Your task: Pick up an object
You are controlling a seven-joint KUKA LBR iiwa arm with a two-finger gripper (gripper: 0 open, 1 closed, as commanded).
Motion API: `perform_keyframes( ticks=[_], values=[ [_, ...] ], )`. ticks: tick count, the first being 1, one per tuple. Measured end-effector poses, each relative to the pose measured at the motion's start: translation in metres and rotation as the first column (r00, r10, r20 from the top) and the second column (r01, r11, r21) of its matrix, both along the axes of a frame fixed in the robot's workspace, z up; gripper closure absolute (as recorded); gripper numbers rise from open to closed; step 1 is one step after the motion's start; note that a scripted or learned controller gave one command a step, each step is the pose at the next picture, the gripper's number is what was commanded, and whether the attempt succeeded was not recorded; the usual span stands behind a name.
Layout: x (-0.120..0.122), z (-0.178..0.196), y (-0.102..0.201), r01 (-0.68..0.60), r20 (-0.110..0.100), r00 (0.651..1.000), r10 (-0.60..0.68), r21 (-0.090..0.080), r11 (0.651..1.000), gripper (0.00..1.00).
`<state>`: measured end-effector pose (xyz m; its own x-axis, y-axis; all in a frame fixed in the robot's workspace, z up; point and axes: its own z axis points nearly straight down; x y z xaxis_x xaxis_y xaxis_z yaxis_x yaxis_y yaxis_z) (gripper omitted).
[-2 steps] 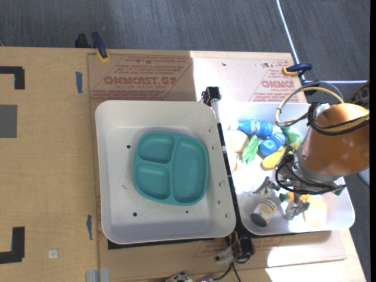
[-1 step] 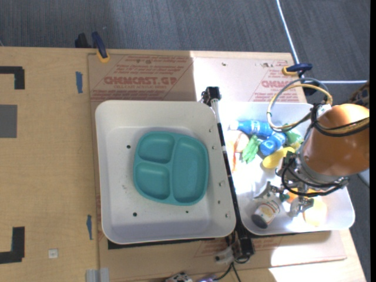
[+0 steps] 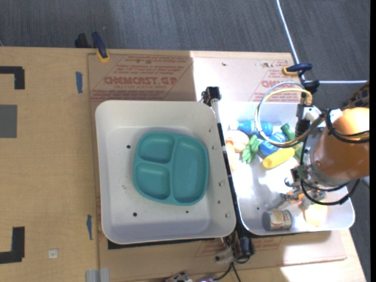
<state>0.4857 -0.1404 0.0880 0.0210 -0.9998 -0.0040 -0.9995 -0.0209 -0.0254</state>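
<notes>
From the camera view, the clutter is the hazard: the small grey tin can lies on its side just beside the tool, and a yellow banana-shaped toy and green toy crowd the right white bin, so a descent could nudge the can away or catch two pieces. The arm's orange-banded wrist hangs low over that bin's near right corner, hiding the tool; its opening I cannot tell. The teal divided plate sits alone in the left white bin.

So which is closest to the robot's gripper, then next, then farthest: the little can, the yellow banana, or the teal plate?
From the gripper, in the camera view:
1. Little can, just below-left, right bin.
2. Yellow banana, above it, same bin.
3. Teal plate, far off in the left bin.
</notes>
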Motion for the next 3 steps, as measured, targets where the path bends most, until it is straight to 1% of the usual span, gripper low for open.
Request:
perform_keyframes(
  ticks=[1, 2, 3],
  values=[
    [0.0036, 0.0027, -0.0348, -0.375, 0.011, 0.927, 0.375, -0.014, 0.927, 0.0],
    [0.0021, 0.0117, -0.0332, -0.372, 0.004, 0.928, 0.372, -0.009, 0.928, 1.0],
    [0.0027, 0.0119, -0.0331, -0.373, 0.007, 0.928, 0.373, -0.01, 0.928, 0.0]
  ],
)
